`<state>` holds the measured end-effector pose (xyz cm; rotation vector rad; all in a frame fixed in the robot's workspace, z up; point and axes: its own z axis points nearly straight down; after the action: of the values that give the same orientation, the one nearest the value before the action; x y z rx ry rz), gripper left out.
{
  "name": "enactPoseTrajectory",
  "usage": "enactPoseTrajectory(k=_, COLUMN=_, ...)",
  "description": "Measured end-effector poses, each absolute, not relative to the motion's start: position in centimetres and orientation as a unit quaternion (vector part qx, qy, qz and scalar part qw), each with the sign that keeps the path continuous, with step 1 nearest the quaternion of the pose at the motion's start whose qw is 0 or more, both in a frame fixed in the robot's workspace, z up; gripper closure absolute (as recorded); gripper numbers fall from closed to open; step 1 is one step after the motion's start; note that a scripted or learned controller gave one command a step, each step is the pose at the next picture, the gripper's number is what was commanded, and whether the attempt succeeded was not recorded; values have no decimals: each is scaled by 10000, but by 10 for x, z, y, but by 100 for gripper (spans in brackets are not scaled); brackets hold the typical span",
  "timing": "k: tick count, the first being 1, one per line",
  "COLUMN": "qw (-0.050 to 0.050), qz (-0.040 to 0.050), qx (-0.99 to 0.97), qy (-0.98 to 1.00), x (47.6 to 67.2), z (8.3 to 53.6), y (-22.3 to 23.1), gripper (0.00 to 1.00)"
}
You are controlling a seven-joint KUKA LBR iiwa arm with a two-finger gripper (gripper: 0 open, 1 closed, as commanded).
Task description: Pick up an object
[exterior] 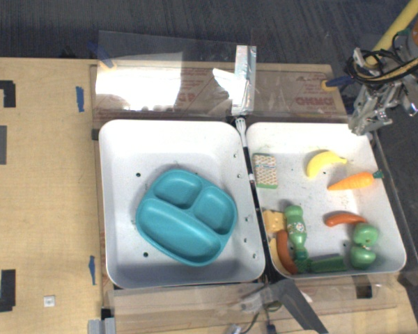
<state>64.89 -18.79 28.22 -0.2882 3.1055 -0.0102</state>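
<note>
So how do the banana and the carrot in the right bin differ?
The banana is yellow, short and curved; the carrot is orange, longer, straight and tapered, with a green tip. The banana lies nearer the bin's back wall, the carrot just in front of it and further right. Both are toy foods lying flat in the right bin.

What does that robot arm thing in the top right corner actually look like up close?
A yellowish-orange link slants in from the upper right corner, above a grey part at the edge. Below it, black and yellow cables loop in a bundle around the wrist. The gripper at the end is bare silvery-grey metal, with thin bars and brackets narrowing downward toward the right bin's far corner. I can make out no markings.
</note>
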Motion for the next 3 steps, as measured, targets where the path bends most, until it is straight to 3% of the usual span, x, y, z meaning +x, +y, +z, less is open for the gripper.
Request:
enactPoseTrajectory(k=1, qw=53, qz=-3, qx=-1692, qy=9856, x=669, z=263, y=-139, gripper=100)
enactPoseTrajectory(k=2, qw=58, qz=-3, qx=-1688, qy=9856, x=669, z=264, y=-140, gripper=0)
enactPoseTrajectory(k=3, qw=47, qz=-2, qx=-1396, qy=9902, x=651, z=94, y=-160, gripper=0)
